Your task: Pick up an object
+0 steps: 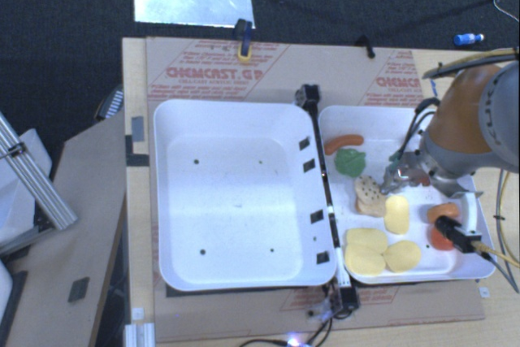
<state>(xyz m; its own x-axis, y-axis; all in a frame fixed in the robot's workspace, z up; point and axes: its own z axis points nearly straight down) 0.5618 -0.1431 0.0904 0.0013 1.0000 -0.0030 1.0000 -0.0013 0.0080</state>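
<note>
- The right bin (455, 276) holds every object, crowded toward its near wall; the left bin (236, 183) offers open room.
- The gripper (396, 177) hovers just above the tan holed piece (370, 195); whether its claws are apart is unclear.
- That piece looks light, probably soft foam; grip across its narrow sides, as the yellow block (396, 214) crowds one edge.

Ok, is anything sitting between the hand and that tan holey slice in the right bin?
Nothing visible does. The hand hangs right beside the tan slice with dark holes, at its upper right; the green leafy piece lies off to the side.
</note>
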